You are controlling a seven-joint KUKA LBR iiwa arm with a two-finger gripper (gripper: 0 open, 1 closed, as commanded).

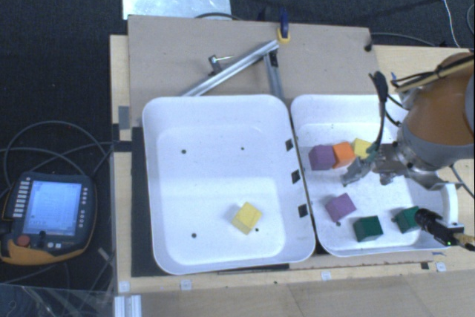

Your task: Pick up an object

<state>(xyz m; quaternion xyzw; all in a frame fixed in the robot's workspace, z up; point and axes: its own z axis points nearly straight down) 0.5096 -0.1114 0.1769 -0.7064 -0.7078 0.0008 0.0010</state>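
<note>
The right bin (319,111) holds a purple block (322,157), an orange block (343,153) and a yellow block (361,148) in a row, plus a second purple block (340,206), a dark green block (367,227) and a teal-green block (407,218). A lone yellow block (246,217) lies in the left bin (215,115). My gripper (359,170) hangs over the right bin, just below and right of the orange and yellow blocks, with nothing visibly held.
A metal bar (231,68) lies across the brown board behind the bins. A teach pendant (46,215) rests on the floor at left. Cables run past the arm's orange band (445,111) at right.
</note>
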